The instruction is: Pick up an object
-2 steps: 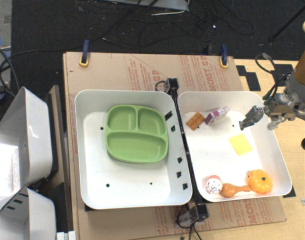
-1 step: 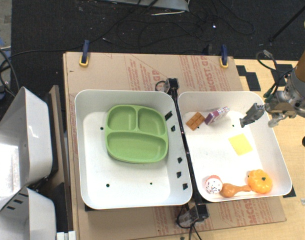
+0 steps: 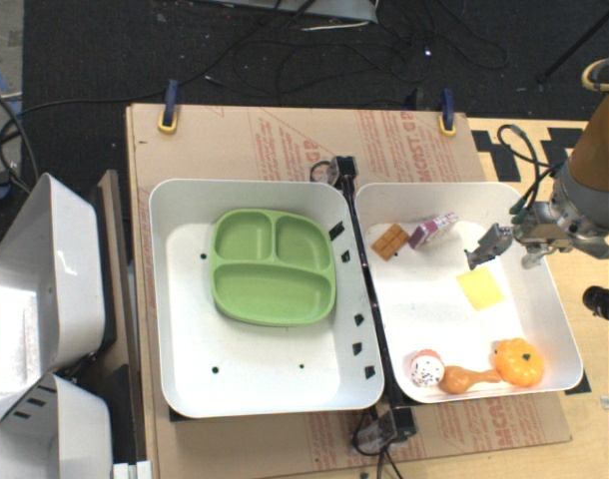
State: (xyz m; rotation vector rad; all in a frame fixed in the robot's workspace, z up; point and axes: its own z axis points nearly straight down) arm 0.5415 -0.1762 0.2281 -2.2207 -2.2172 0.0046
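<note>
While the gripper is hovering over the right bin, its jaws are standing spread and gripping nothing. Descending squarely onto the yellow square (lying flat, so awkward to pinch) is looking advisable.

Overhead slanted view of a bench bearing two shallow white bins side by side. The left bin holds a green divided plate with three compartments, lying flat toward the bin's upper middle. The right bin holds, near its upper left, a small brown waffle-like block just beside a purple wrapped item; a yellow square piece near the centre; and along the lower edge a pink-and-white speckled toy, an orange gourd-shaped toy and an orange pumpkin toy. The gripper hangs above the bin's upper right, just above the yellow square, nothing visible between its fingers
</note>
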